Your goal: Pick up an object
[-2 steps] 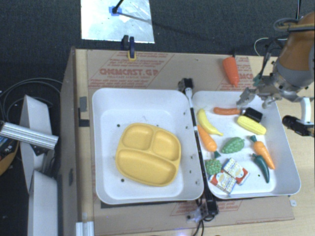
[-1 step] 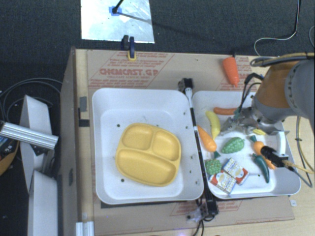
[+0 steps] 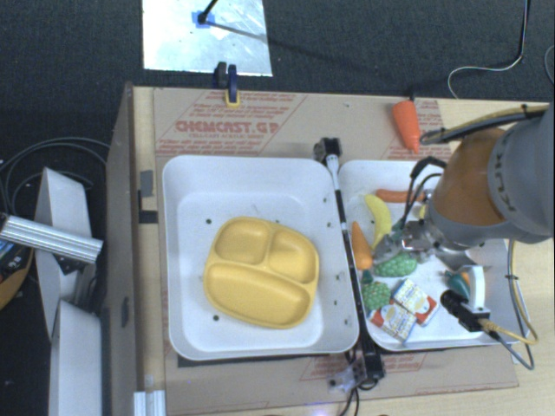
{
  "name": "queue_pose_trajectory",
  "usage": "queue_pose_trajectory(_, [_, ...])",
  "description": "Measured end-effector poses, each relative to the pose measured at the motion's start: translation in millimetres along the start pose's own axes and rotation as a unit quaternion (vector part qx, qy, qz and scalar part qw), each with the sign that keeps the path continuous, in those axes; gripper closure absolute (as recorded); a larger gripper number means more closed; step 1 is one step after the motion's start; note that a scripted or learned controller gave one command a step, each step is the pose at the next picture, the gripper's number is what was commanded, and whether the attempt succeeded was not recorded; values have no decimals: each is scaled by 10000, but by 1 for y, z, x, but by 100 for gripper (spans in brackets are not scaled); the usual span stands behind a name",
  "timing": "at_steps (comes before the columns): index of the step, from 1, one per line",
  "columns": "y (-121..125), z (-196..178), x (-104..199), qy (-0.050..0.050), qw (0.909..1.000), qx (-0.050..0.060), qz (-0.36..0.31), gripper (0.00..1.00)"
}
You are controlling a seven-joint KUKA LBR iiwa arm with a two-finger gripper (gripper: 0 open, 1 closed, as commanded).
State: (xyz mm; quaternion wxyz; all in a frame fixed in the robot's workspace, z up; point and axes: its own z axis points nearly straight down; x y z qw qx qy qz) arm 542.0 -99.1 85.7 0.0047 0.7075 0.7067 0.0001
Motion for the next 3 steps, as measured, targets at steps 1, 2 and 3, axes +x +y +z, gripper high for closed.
queue_pose_trajectory(1, [64,0,2,15,10000,1,-16,0])
queue_pose_trajectory(2, [64,-10,3,26,10000,8,-26,100])
queue_pose_trajectory(3, [18,-100,96,40,10000,18,-30,100])
